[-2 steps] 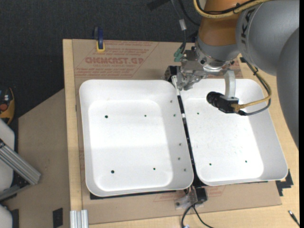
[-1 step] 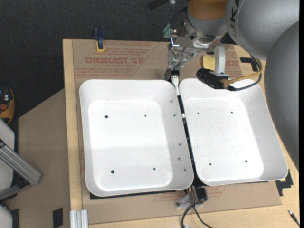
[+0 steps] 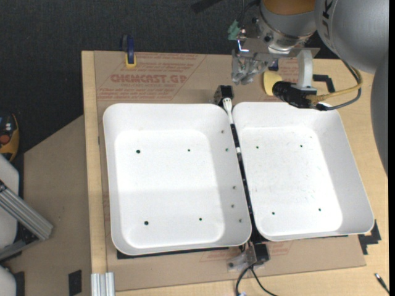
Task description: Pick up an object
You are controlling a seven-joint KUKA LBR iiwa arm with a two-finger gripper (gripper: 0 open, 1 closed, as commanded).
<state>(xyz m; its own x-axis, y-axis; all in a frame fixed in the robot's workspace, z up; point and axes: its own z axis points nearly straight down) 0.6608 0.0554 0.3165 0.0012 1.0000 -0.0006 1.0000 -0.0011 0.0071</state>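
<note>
Brown board (image 3: 154, 88), blue clamp (image 3: 129, 48), white bins (image 3: 110, 123), gripper (image 3: 245, 74) beyond them

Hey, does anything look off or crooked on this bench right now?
The right bin sits askew, its near corner overhanging the brown board; faint dark specks dirty its floor.

Two white bins side by side, the left bin (image 3: 111, 165) marked with four small dark dots, the right bin (image 3: 353, 165) showing the same dots plus faint grey speckling. Beneath them is a brown board (image 3: 99, 85) printed with red lettering, a blue and yellow clamp (image 3: 129, 49) on it. The grey arm (image 3: 361, 23) wears an orange band above a silvery gripper (image 3: 247, 73), over a dark speckled floor (image 3: 55, 11)
</note>
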